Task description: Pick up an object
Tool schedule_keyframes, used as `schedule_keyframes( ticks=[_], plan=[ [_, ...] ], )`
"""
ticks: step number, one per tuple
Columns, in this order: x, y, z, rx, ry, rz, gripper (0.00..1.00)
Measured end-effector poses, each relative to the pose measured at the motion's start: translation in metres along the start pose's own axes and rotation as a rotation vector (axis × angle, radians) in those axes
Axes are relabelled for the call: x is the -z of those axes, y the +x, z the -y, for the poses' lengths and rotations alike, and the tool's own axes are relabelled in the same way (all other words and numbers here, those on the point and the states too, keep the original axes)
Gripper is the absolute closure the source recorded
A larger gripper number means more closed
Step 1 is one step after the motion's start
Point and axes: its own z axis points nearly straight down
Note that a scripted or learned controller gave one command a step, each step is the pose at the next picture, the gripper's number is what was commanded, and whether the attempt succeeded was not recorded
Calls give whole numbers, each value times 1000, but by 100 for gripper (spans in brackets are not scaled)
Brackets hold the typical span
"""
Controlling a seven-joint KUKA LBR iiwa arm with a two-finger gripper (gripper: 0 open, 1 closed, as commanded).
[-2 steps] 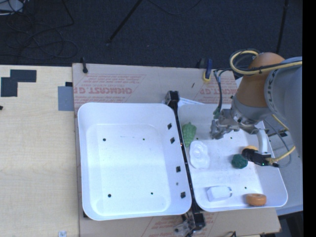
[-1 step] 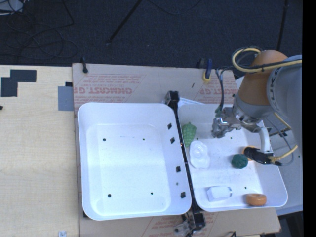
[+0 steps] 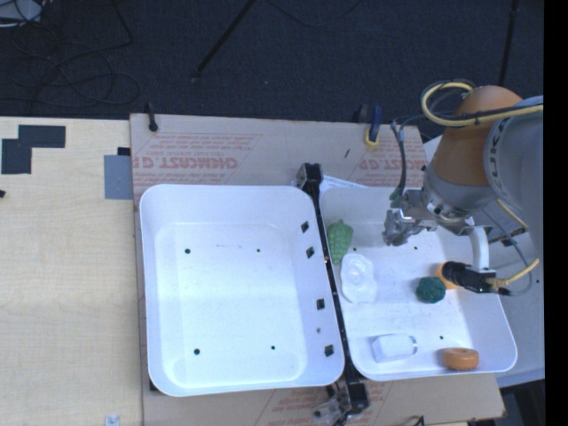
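Poised over the far part of the right bin (image 3: 404, 313): the gripper (image 3: 399, 227), pointing down, nothing visibly caught in it. Cannot tell from this slant whether the claw is spread or pressed together. Probably parked there to begin a descent, since five candidates lie loose on the floor below and to the near side. Nearest on the left, a crumpled green piece (image 3: 339, 238), tucked just beside the middle rim where the two bins meet. Just near of that, a clear plastic lump (image 3: 358, 278), hard to read against the white. To the right of it and apart, a dark green ball (image 3: 431, 289). Along the near wall, a white block (image 3: 393, 347) and, in the near right corner, an orange round thing (image 3: 460, 358). No crowding: each one separate, with bare floor between. Judged easiest to reach: the ball, standing free on all sides. Trickier: the green piece, hemmed by the rim and its black clips (image 3: 319, 264), leaving little room on that side; likewise the orange thing, boxed in by two walls. Beyond the rim to the left, the left bin (image 3: 231, 300) with its broad white floor. Under both, a cardboard sheet (image 3: 222, 158).
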Motion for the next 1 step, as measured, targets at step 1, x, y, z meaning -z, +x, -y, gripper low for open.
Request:
schedule_keyframes(
  ticks=[1],
  plan=[
    [54, 32, -24, 9, -9, 0, 100]
  ],
)
